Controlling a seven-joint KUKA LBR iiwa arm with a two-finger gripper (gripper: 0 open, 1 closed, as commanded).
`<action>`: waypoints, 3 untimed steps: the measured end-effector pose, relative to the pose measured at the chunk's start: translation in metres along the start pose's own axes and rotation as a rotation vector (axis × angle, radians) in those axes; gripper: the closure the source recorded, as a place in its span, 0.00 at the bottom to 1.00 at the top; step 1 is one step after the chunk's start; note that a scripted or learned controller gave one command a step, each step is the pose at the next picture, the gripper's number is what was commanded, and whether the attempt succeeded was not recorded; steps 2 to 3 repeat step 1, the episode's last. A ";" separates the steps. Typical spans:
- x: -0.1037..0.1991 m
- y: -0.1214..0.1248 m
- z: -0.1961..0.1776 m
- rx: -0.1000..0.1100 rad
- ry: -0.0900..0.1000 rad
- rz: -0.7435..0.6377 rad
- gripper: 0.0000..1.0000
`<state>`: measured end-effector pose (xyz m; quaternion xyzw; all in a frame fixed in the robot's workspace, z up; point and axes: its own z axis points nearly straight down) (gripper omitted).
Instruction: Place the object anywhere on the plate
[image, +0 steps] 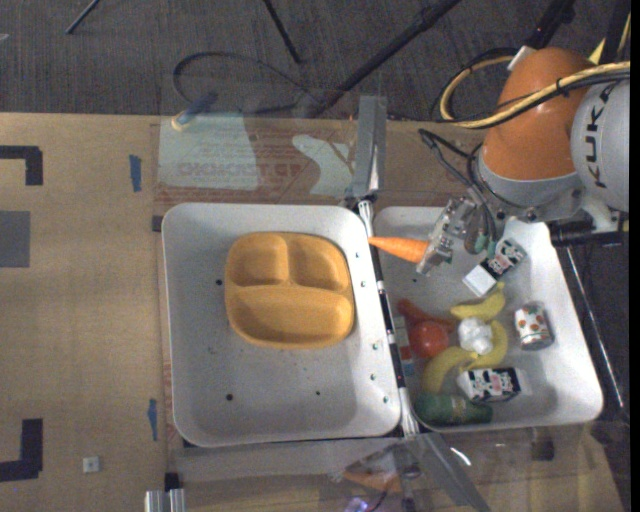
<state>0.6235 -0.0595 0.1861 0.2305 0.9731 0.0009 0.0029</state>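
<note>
On the right bin (575, 385), the hand (440, 245) touches a carrot (398, 247).

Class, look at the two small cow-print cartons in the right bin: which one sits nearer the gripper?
The upper carton, at the bin's far edge just right of the gripper. The other carton lies near the bin's front, beyond the bananas.

Right bin (575, 385): two bananas (478, 305) (445, 368), tomato (431, 338), green bottle (452, 408). Two small cow-print cartons (489, 383) (501, 261) and spotted can (533, 324). Blue tape (135, 172) on bench.
</note>
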 end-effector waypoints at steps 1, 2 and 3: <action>0.000 0.000 0.000 0.000 0.000 0.000 0.00; 0.000 0.000 0.000 0.000 0.000 0.000 0.00; 0.000 0.000 0.000 0.000 0.000 0.000 0.00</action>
